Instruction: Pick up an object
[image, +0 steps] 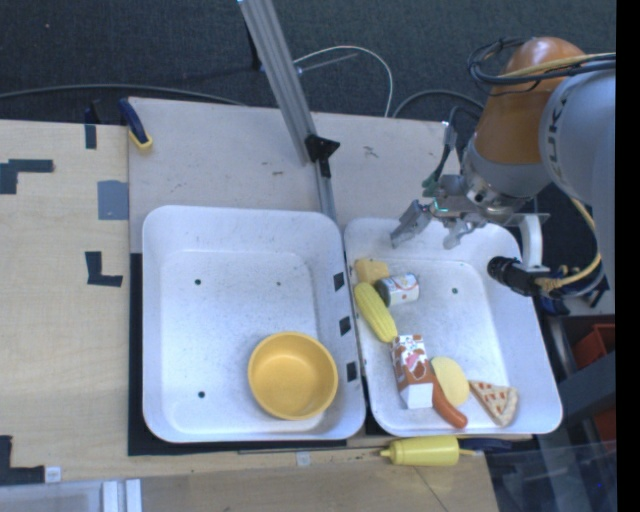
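A yellow bottle (424, 452) is lying on the bench at six o'clock, just outside the right bin (500, 330). Inside that bin, a sausage (449, 408), a carton (410, 370) and a corn cob (375, 311) are resting. At one o'clock, the gripper (433, 228) is hovering wide open, holding nothing.

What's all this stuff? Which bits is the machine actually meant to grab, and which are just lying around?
Could be grabbed (in the bins):
corn cob
small can
carton
sausage
pizza slice
yellow bowl

Just lying about:
yellow bottle outside the bins
clamp
metal pole
cables
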